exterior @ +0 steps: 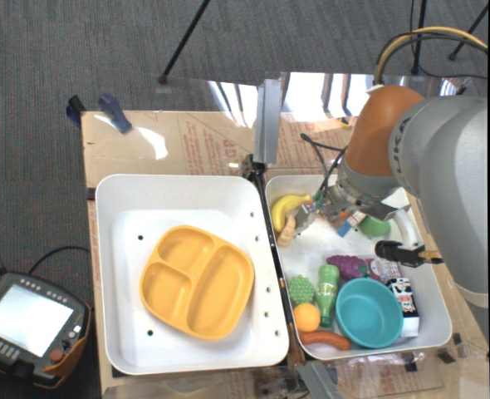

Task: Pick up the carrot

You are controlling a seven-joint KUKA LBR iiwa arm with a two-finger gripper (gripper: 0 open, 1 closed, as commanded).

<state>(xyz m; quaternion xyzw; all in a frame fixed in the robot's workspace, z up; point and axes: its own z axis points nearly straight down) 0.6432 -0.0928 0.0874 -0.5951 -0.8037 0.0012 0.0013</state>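
Note:
The carrot (325,339) is a small orange-red stick lying flat at the near edge of the right bin (438,306). It sits just below an orange ball (306,317) and to the left of a teal bowl (368,312). My gripper (306,215) hangs low over the far left part of the same bin, beside a yellow banana (284,207). It is well away from the carrot, toward the far side. The grey arm with its orange band (379,131) comes in from the right and hides the bin's far right corner.
A yellow divided plate (197,281) lies in the left bin (112,223). Crowded around the carrot are a green bottle (327,283), a green bumpy fruit (301,289), purple grapes (350,266) and a small black-and-white carton (403,296). A green item (374,226) lies under the wrist.

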